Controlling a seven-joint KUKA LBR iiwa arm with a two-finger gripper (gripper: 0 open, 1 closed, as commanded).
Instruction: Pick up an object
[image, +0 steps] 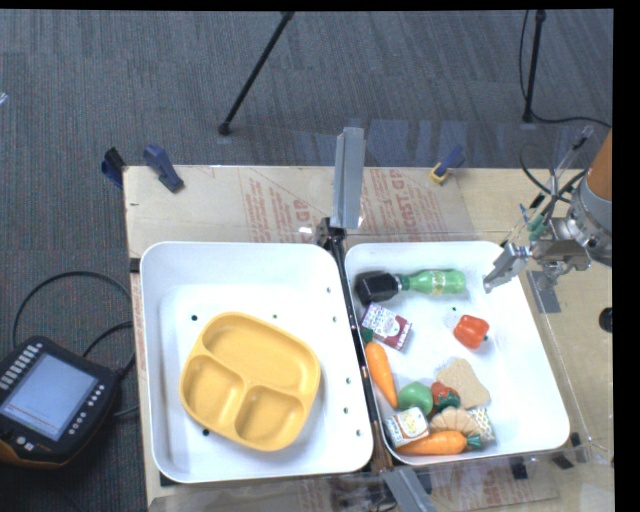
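The right bin (520, 390) holds several toy foods. A green bottle with a black cap (415, 284) lies at its far end, and a small red carton (387, 327) sits below it. A red pepper (471, 330) lies alone near the middle right. Toward the front are a carrot (380, 373), a green pepper (415, 398), a tan toast slice (462, 380), a small carton (407, 427) and a second carrot (435, 443). My gripper (520, 285) hangs over the bin's far right corner, above and right of the red pepper. It is open and holds nothing.
The left bin (170, 270) carries a yellow divided plate (250, 380). A grey metal post (348, 185) stands behind the seam between the bins. Blue clamps (162, 167) grip the bench's back edge. A teach pendant (45, 400) lies on the floor at left.
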